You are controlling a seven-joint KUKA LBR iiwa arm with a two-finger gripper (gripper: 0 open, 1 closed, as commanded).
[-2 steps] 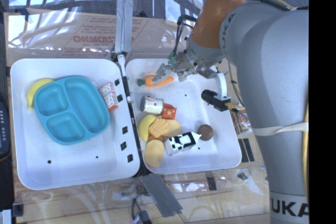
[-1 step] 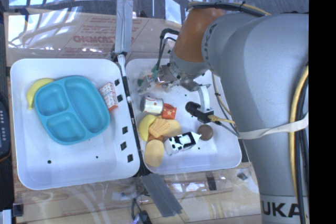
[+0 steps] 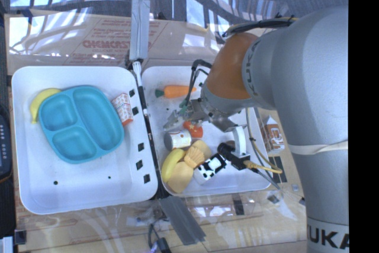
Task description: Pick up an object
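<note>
1. The big grey arm (image 3: pixel 296 86) reaches over the right bin (image 3: pixel 155 127) from the right side.
2. Its claw (image 3: pixel 177 118) hangs low over the middle of that bin, near the bin's left wall.
3. I cannot tell if the claw is open or closed, because it is small and dark and the arm hides part of it.
4. I do not see any toy held in it, so I think nothing is picked up yet.
5. A small red thing (image 3: pixel 193 127) lies just beside the claw. It may be what the claw is going for, but that is only my guess.
6. A little white can (image 3: pixel 177 140) lies close below the red thing.
7. An orange carrot (image 3: pixel 176 91) lies near the back edge of the right bin.
8. A yellow toy (image 3: pixel 176 170) and a tan toy (image 3: pixel 195 155) sit touching each other near the front edge.
9. A black and white toy (image 3: pixel 208 168) lies beside them.
10. In the left bin (image 3: pixel 35 186), a blue plate (image 3: pixel 80 121) sits in the middle, a banana (image 3: pixel 40 101) peeks out at its left side, and a small can (image 3: pixel 122 108) lies by the right wall.
11. What is left: close on one toy and lift it up out of the bin.
</note>
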